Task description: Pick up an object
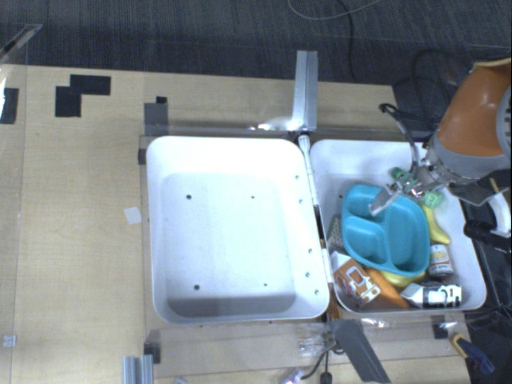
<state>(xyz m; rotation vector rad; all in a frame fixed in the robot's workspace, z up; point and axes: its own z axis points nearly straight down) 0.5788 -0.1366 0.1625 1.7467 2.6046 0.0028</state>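
Note:
The right bin (344, 160) holds a blue divided dish (394, 242) lying on top of other items. Around it lie a yellow banana (438, 229), an orange object (386, 289), a brown printed packet (356, 282), a black and white bottle (437, 296) and a small jar (439, 258). My gripper (384, 202) hangs from the orange-banded wrist (472, 122) at the right. Its tip is down at the dish's upper rim, over the dish's far compartment. The wrist hides how the gripper stands.
The left white bin (157, 214) sits beside the right one, with a metal divider post (306, 94) at the back between them. Cables (416, 146) run along the right bin's far right corner. Wooden bench surface (72, 238) extends to the left.

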